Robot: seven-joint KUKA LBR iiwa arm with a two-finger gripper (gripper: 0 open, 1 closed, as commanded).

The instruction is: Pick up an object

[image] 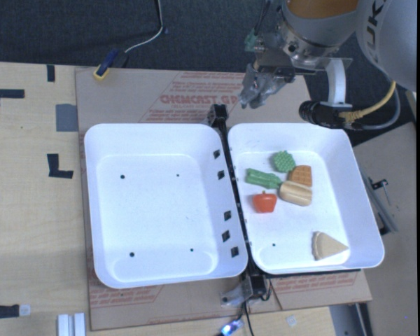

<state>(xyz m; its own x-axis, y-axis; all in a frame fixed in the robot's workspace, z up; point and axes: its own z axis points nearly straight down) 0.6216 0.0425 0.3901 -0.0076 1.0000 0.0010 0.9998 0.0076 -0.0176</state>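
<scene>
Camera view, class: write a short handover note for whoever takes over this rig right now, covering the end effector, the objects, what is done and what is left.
End effector: raised above the bench past the far edge of the bins, near the divider; nothing visible between its fingers.
Right bin: green cucumber-like piece, green bumpy piece, orange block, tan roll, red tomato, tan wedge near the front corner.
Done: nothing picked.
Left: choose an object, descend, grasp, lift.

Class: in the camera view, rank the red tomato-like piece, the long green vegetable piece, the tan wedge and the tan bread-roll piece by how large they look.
1. tan wedge and bread-roll piece: look alike, not ranked apart
2. long green vegetable piece
3. red tomato-like piece
</scene>
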